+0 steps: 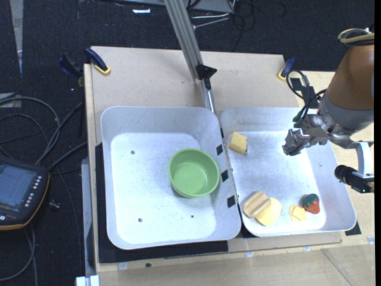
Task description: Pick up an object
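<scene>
**Objects in the two bins**

Green bowl, upright, in left bin. In right bin: yellow block near upper left; two pale yellow pieces touching at front; small yellow bit beside red-and-green strawberry.

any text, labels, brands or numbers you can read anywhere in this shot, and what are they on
None can be read.
The handheld pendant at the left edge has a lit screen, but its contents are too small and blurred to read.
No print shows on the green bowl, the two white bins, the yellow pieces or the gripper.
</scene>
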Controlling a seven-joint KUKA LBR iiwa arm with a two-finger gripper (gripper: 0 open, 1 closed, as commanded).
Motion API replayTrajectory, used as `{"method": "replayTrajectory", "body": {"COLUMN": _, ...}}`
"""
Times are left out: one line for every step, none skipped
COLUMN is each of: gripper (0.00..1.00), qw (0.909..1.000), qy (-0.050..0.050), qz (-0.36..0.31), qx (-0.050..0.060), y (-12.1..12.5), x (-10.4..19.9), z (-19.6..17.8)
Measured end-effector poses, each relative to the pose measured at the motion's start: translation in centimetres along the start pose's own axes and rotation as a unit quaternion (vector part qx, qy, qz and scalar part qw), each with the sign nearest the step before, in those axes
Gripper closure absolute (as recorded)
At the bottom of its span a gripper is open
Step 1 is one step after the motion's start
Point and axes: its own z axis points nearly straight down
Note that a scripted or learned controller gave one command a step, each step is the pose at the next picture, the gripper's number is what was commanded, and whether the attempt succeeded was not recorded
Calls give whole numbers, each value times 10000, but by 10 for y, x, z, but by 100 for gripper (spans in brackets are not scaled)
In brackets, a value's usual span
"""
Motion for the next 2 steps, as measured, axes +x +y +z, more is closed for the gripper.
{"method": "replayTrajectory", "body": {"gripper": 100, "qw": 10000, "qy": -1, "qz": 0, "qx": -8, "y": 0, "x": 1, "z": -63}}
{"method": "replayTrajectory", "body": {"gripper": 100, "qw": 10000, "qy": 8, "qz": -17, "qx": 29, "y": -7, "x": 50, "z": -44}}
